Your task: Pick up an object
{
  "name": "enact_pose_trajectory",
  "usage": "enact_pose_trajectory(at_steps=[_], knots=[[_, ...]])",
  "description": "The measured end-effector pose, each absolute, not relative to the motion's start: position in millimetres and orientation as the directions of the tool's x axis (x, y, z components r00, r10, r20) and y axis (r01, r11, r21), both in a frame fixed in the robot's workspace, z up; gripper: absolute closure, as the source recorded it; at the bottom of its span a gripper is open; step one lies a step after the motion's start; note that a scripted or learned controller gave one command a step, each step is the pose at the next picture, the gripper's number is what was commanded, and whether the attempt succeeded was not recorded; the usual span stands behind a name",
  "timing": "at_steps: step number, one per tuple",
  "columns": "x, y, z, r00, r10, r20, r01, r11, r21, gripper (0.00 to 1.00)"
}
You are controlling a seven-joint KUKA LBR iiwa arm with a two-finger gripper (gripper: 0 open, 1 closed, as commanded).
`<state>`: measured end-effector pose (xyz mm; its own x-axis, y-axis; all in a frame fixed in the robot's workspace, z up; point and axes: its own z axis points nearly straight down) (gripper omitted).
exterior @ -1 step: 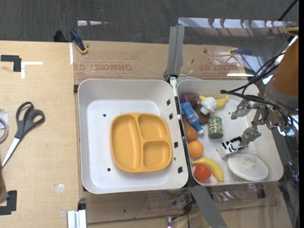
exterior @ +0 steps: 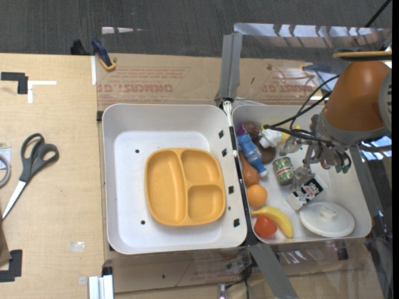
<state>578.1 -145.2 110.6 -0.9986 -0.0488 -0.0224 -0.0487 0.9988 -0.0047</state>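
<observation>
White plastic bins sit side by side on a pale wooden bench. Nearest the camera in the right bin [exterior: 365, 198] lie a banana [exterior: 277, 218], a tomato [exterior: 264, 227] and a white lid [exterior: 326, 219]. Left, a yellow divided plate [exterior: 185, 185] fills its bin [exterior: 118, 167]. Scissors [exterior: 28, 164] rest on the bench. The gripper [exterior: 325, 157] hangs over the right bin's clutter, its grip impossible to judge. Beyond, brown cardboard meets dark carpet.

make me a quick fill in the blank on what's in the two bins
1. The yellow divided tray lies in the ____ bin.
2. The banana lies in the ____ bin, touching the red tomato.
3. The divided tray has ____ compartments.
4. The scissors lie on the bench, ____ both bins.

Missing words: left; right; three; outside
</observation>
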Motion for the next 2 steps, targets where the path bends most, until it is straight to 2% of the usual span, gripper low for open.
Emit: enact_pose_trajectory(at_steps=[1, 2], knots=[[567.5, -91.5, 93.9, -0.999, 0.043, -0.007, 0.043, 0.999, -0.001, 0.0], [619.6, -96.5, 94.5, -0.962, 0.273, -0.008, 0.273, 0.962, 0.001, 0.0]])
